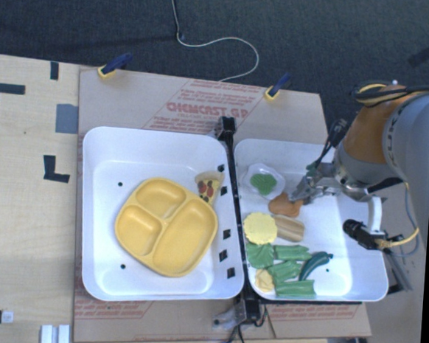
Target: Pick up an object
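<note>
Just orange piece point(284, 206) beside end effector point(301, 194), long axis left-right.

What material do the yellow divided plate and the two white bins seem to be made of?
The yellow three-compartment plate looks like moulded plastic with a matte finish: one even colour and soft, rounded dividers. The two shallow white bins look like smooth, slightly glossy plastic, judging by their rounded rims, though thin coated metal cannot be excluded.

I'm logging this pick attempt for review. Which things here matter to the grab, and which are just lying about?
Job:
- two-finger gripper
- orange-brown toy food piece at its tip
- right white bin

Lying about:
- yellow divided plastic plate
- toy pizza slice
- yellow round toy
- green toy beans
</note>
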`<control>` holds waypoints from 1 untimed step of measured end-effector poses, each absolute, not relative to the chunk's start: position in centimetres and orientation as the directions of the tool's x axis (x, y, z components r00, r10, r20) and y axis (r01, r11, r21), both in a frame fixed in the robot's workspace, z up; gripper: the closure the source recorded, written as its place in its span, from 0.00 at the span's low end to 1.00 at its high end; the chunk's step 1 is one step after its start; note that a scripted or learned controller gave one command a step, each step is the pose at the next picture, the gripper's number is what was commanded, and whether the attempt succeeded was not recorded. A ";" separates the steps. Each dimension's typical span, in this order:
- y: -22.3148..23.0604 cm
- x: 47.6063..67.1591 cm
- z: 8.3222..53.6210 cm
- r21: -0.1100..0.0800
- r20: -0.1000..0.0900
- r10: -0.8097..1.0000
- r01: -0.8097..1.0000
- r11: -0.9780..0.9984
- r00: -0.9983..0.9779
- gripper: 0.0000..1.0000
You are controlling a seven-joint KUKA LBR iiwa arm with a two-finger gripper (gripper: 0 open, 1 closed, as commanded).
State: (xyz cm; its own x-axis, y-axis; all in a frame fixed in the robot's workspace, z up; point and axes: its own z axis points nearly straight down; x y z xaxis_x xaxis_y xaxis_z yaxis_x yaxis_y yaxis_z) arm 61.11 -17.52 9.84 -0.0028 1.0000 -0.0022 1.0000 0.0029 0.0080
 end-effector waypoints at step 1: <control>-18.2 61.2 14.3 0.000 0.000 1.000 1.000 0.001 -0.001 1.00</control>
